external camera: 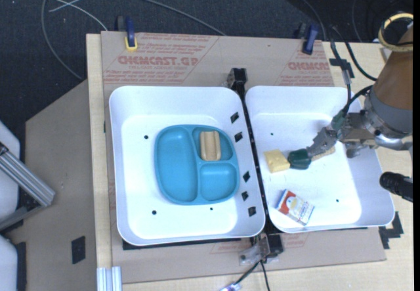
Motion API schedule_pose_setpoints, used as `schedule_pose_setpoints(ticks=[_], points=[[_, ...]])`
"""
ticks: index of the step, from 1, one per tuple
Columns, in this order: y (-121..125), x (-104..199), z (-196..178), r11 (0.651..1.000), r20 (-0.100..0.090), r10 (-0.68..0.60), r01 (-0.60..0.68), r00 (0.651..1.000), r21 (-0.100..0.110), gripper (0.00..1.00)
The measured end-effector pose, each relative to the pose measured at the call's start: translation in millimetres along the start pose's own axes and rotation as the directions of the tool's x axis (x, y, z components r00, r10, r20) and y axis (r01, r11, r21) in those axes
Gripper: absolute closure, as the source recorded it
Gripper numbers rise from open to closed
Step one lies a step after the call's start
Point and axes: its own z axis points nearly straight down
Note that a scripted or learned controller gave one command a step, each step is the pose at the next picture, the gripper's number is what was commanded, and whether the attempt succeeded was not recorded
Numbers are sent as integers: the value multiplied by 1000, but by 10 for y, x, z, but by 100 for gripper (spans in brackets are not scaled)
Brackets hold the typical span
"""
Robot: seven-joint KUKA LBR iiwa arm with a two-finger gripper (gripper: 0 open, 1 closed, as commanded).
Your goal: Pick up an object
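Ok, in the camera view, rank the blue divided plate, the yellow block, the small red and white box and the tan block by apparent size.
1. blue divided plate
2. small red and white box
3. tan block and yellow block, too alike to rank
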Motion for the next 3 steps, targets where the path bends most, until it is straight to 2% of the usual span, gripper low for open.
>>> schedule_pose_setpoints(ticks=[1,3], points=[[23,2,-55,1000,2,-3,3,1000,-12,0],[-80,-75,915,1000,1,-2,2,1000,-7,0]])
